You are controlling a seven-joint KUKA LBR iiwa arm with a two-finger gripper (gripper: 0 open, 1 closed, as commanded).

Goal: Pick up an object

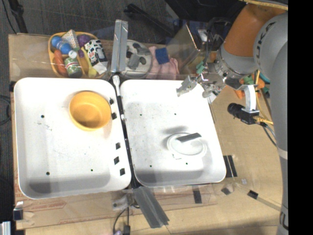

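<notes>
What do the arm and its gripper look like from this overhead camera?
The arm is smooth grey with a broad orange band above the wrist. Below it sits a dark wrist ring, then a small metallic gripper with green fittings and thin cables around it.

Dark carpeted floor (63,6) beyond a pale wooden bench (244,151) — dim behind, bright overhead light on the benchtop.

Lighting uneven: bright at centre, dim at the top.
Both white bins (63,180) read near overexposed, with soft grey shadows pooling along their near walls. The floor beyond the desk (244,146) falls into darkness. The yellow bowl (89,110) casts a slight shadow. Focus is soft throughout; fine detail smears.
</notes>
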